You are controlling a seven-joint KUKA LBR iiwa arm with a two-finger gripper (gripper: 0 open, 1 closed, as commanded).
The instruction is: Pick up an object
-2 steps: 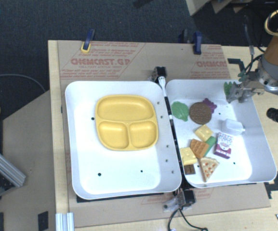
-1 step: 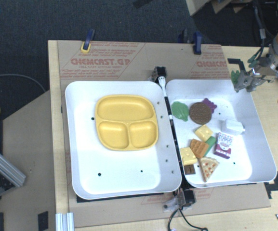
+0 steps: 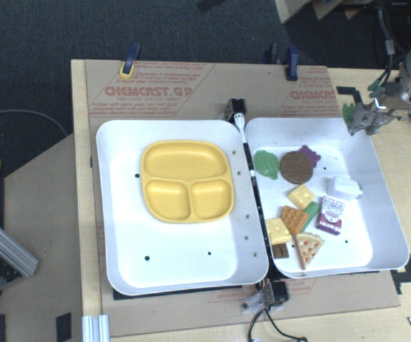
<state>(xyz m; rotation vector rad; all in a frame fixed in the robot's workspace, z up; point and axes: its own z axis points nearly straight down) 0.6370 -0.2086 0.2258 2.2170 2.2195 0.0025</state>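
Note:
My gripper hangs over the far right rim of the right bin. A small green piece sits right against its left side; I cannot tell whether it is held. Toy food lies in the right bin: a green leaf shape, a brown round patty, purple grapes, a yellow cheese block, a white lump, a pink and white carton, a brown waffle and a pizza slice.
The left bin holds a yellow divided tray. A second cheese piece and a dark chocolate square lie by the divider between the bins. Clamps sit on the cardboard's far edge.

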